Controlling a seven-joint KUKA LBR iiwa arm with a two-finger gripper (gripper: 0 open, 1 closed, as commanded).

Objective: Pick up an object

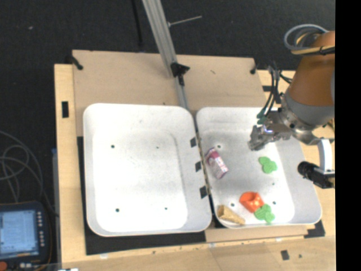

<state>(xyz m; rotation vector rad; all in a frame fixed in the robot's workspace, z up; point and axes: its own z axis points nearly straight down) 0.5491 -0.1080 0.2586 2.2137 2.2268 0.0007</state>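
My gripper (257, 140) hangs over the upper middle of the right bin (231, 117), reaching in from the right. A small pink and white packet (216, 162) lies near that bin's left wall, left of and below the gripper. A green piece (268, 165) sits just below and right of the gripper. Near the bin's front edge lie an orange-red object (251, 200), another green piece (264, 213) and a tan wedge (230, 214). Nothing shows between the fingers.
The left bin (141, 168) sits beside the right one, with black clips along their shared edge. A slanted metal pole (163, 38) rises behind the bins. A tablet (20, 230) and cables lie off the bench at the lower left.
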